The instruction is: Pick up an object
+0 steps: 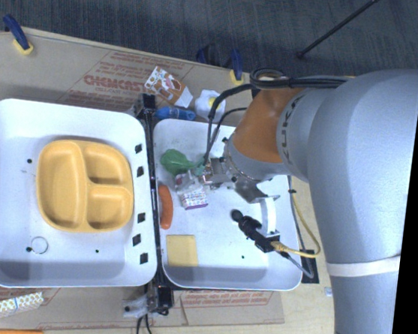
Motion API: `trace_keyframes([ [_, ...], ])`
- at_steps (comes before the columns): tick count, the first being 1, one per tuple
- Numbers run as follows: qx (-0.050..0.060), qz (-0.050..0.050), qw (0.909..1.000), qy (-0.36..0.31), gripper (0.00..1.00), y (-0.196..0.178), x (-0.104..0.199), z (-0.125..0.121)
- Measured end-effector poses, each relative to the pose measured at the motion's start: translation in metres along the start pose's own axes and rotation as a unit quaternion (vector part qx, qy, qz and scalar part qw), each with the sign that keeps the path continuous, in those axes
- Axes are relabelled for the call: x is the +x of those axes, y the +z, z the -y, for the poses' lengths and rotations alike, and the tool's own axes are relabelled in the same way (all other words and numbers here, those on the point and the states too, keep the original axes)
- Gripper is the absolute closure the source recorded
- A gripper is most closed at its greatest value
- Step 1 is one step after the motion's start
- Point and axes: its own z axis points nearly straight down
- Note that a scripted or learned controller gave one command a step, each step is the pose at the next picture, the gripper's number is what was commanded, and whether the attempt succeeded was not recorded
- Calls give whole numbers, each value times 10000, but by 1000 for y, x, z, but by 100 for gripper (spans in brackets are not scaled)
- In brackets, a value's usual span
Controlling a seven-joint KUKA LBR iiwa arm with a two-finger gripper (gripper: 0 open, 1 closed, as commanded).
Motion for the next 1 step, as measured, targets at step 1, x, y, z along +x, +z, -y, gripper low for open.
trace_keyframes([
  [1, -24, 12, 9925, -1225, 100, -90, 12, 0],
])
